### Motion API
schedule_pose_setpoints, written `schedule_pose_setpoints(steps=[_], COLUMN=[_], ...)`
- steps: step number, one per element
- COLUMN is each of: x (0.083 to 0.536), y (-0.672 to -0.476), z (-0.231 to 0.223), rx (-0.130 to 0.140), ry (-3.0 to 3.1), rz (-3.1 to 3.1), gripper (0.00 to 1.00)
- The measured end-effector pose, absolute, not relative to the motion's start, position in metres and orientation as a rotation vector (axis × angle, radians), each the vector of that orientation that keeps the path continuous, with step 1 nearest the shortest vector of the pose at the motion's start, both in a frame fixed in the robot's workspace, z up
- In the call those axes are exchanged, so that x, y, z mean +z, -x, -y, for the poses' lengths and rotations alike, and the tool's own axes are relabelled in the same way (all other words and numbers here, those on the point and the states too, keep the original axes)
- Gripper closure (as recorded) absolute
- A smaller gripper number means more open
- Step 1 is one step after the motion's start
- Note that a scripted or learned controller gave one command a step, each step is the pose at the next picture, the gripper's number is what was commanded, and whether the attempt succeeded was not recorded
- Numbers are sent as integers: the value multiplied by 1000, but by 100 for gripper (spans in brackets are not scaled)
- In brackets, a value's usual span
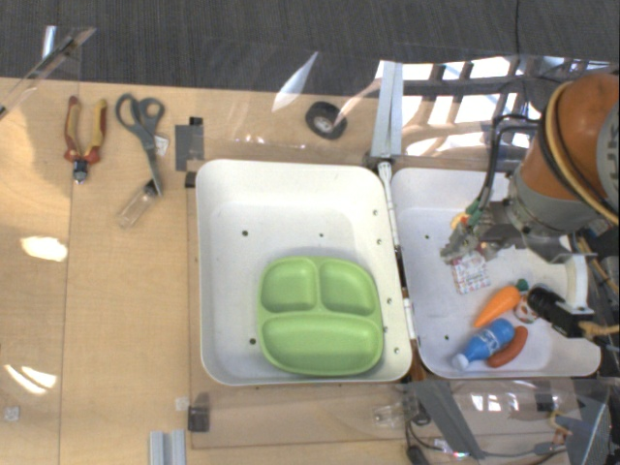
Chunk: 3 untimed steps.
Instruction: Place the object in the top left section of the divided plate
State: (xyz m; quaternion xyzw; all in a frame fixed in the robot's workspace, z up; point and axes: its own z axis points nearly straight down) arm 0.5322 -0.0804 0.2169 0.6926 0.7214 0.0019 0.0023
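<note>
Green and bare, the divided plate (pixel 320 316) awaits in the left bin (pixel 223 260) while my gripper (pixel 472 229), grip state unclear, hovers over the right bin's (pixel 426 289) toys, nothing delivered yet.

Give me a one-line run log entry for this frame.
arm: over right bin | pincer: above small card | carrot, bottle, sausage: in right bin | green divided plate: left bin, nothing in it
</note>
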Motion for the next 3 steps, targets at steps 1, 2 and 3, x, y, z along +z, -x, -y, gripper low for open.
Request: schedule_pose_setpoints(steps=[1, 2, 3], x=[202, 184, 151], y=[-527, -547, -561], z=[-5, -71, -162], rx=[7, 4, 5], ry=[-1943, -1856, -1610], rz=[-2463, -2532, -2695], gripper=[100, 100, 100])
